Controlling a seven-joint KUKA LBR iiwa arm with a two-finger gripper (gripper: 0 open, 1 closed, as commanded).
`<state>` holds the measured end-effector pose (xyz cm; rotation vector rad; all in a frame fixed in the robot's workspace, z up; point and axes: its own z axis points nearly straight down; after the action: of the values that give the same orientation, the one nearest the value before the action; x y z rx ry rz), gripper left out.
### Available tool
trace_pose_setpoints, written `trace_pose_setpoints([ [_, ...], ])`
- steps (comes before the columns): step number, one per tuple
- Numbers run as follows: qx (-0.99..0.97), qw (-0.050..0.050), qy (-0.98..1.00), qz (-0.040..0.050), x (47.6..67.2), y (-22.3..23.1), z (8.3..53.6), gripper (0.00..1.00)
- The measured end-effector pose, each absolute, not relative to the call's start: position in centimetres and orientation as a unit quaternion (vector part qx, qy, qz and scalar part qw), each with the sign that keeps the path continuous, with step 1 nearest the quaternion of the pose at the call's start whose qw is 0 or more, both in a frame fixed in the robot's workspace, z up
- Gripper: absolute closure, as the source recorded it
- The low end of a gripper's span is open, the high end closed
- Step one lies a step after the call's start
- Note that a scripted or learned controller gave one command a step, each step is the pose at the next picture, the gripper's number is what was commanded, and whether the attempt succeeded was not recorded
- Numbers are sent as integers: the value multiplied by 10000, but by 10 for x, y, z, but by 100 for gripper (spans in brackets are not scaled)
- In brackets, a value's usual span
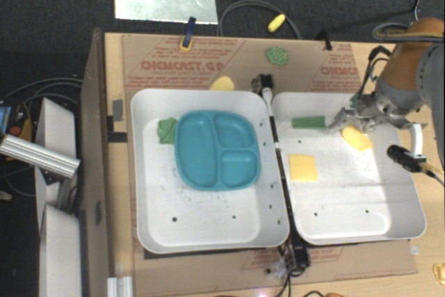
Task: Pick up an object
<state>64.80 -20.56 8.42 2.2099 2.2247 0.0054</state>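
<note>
Camera view shows the gripper [356, 123] low over the yellow lemon-shaped piece [357, 140] in the right bin [400, 219], apparently lining up a grasp; its finger state cannot be told.

Bare floor in right bin's [348, 219] near half

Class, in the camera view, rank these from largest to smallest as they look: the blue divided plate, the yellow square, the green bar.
1. blue divided plate
2. yellow square
3. green bar, slightly smaller than the square
</note>
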Motion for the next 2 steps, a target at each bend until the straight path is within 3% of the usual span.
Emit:
trace_pose_setpoints([
  [1,7044,33,7098,14,647,-206,97,100],
  [2,7040,32,7102,11,647,-206,97,0],
])
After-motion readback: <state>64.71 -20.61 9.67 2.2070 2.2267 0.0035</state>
